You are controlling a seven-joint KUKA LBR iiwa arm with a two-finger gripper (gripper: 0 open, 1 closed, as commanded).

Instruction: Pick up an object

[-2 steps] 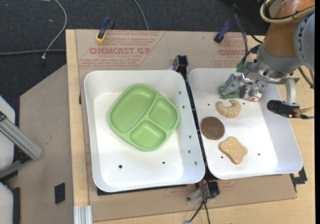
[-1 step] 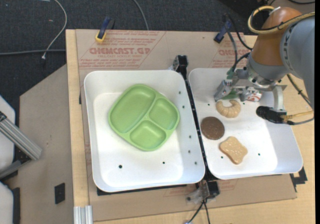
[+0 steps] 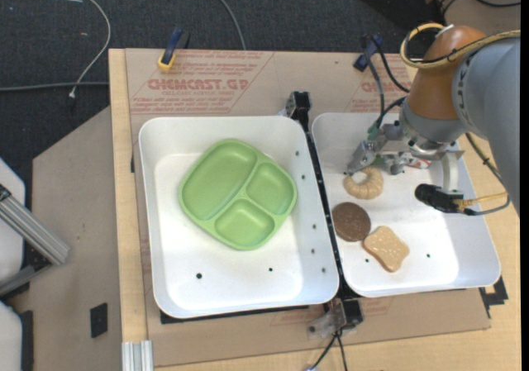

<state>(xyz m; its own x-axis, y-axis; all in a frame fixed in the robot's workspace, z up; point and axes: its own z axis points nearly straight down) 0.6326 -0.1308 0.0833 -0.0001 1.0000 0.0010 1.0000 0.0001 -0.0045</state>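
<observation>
Camera view, from above at a slant. Two white bins side by side on the bench: left bin holding a green divided plate, tilted diagonally near its middle; right bin holding three food pieces. Pale ring-shaped doughnut in the right bin's upper left part. Just below the doughnut, a round brown cookie, close to the wall shared with the left bin. Just right of the cookie and a little lower, a tan toast-shaped piece, touching or nearly touching it. Grey arm with orange band reaching down over the right bin's upper half. Hand right above the doughnut's top edge, seemingly touching it. Cannot tell how far apart the hand stands, nor whether anything is gripped.
</observation>
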